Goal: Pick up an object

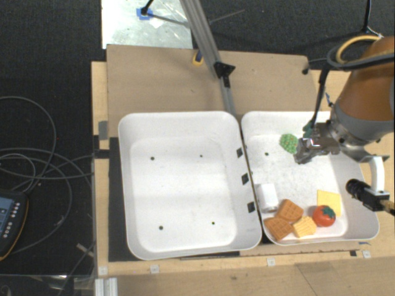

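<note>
In the right bin [358, 230] lie several toy foods. A green leafy piece [288, 142] sits near the back, and my gripper [303, 156] hangs just to its right, close to it. A white block [268, 196] lies by the bin's left wall. Along the front sit two brown waffle pieces [284, 219], a yellow cracker [304, 227], a red tomato [324, 216] and a yellow cheese wedge [329, 200]. Nothing is visibly held.
The left bin [185, 184] stands beside the right one, their rims joined by black clips [244, 179]. A grey tripod leg [207, 36] slants across the back of the bench. Cables and a pendant [9, 217] lie on the floor to the left.
</note>
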### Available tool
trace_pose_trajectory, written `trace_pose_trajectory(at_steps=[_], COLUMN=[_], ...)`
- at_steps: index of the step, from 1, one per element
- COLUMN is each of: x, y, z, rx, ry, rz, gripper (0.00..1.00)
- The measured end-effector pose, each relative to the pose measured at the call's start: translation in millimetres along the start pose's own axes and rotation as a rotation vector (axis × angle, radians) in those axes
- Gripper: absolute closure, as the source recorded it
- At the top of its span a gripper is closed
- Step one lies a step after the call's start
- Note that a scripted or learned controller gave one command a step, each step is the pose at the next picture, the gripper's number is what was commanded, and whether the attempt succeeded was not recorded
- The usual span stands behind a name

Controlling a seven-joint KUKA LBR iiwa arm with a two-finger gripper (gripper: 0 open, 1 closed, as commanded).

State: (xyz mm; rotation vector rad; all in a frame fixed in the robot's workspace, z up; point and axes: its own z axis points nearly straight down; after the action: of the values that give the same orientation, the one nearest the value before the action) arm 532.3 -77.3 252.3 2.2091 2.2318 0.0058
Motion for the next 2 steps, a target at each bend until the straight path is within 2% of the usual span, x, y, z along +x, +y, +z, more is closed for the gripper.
trace_pose_trajectory(at_steps=[1,2], x=[56.6,100.9], y=[0.1,7.8], z=[12.5,17.0], rx=[0.002,0.002], ry=[0.001,0.000], rz=[-0.001,0.000], gripper=[1.00,1.00])
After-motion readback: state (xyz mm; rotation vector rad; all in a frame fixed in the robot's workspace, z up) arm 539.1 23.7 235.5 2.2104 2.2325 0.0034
